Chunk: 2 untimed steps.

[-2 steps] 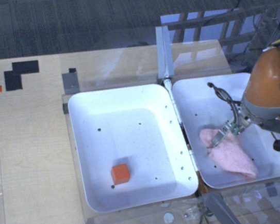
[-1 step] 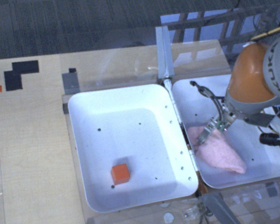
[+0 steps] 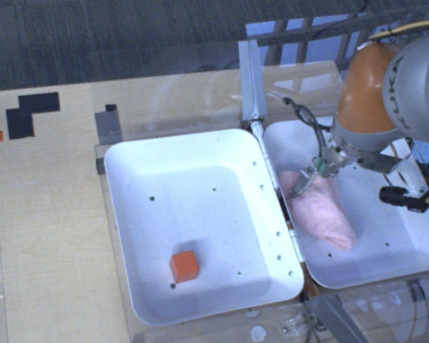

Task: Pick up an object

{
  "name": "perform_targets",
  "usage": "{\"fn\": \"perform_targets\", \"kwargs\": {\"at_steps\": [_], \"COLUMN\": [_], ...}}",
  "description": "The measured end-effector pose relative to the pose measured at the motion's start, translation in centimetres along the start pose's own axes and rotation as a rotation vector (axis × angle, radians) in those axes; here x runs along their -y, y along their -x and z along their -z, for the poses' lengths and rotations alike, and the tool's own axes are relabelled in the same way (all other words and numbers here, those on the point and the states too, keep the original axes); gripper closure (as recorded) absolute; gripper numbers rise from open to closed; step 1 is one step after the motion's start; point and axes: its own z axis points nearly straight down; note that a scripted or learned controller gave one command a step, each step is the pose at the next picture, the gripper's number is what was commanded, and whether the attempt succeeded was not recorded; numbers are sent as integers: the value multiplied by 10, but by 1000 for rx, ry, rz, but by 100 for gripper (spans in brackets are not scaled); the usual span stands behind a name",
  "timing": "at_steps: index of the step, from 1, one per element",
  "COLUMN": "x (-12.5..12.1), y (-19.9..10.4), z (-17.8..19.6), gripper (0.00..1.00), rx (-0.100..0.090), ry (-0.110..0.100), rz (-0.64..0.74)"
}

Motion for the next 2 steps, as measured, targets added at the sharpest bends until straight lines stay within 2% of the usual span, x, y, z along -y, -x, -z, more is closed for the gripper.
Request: {"fn": "perform_targets", "kwargs": {"at_steps": [1, 2], "x": [-4, -51], "y": [-1, -11], "z": [13, 94], "gripper": [100, 100], "rx": [2, -3], "ry": [7, -8], "rz": [6, -253]}}
